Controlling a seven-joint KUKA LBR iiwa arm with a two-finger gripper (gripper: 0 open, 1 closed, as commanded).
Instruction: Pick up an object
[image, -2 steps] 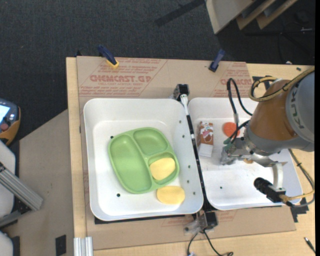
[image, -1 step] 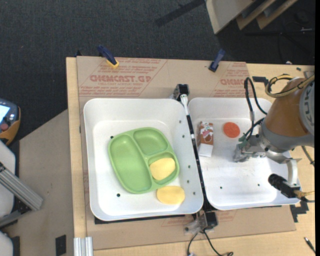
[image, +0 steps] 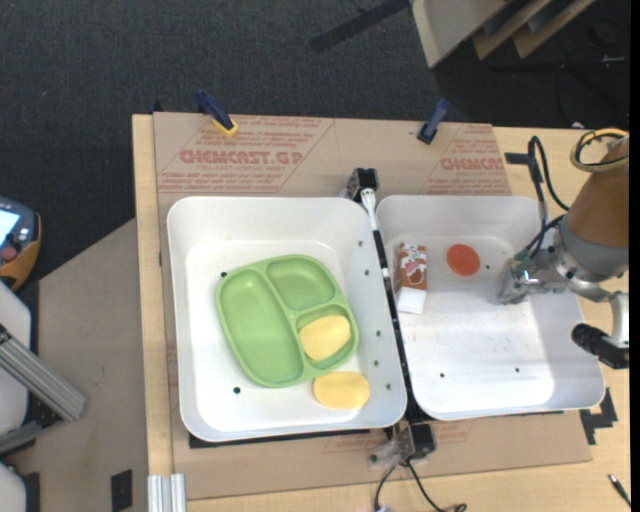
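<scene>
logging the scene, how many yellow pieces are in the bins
2, both in the left bin: one yellow piece lies in a small compartment of the green divided plate, the other yellow piece on the bin floor just beside the plate.

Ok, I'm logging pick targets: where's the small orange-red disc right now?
The orange-red disc lies in the right bin, near its far wall, between the brown-and-white packet and the end effector.

I see two white bins (image: 190, 300). The divided plate (image: 282, 320) is light green. Two soft lumps (image: 326, 337) are pale yellow. The little disc (image: 462, 260) is orange-red. The small packet (image: 411, 275) is brown and white. The board (image: 300, 150) underneath is tan with red letters.
</scene>
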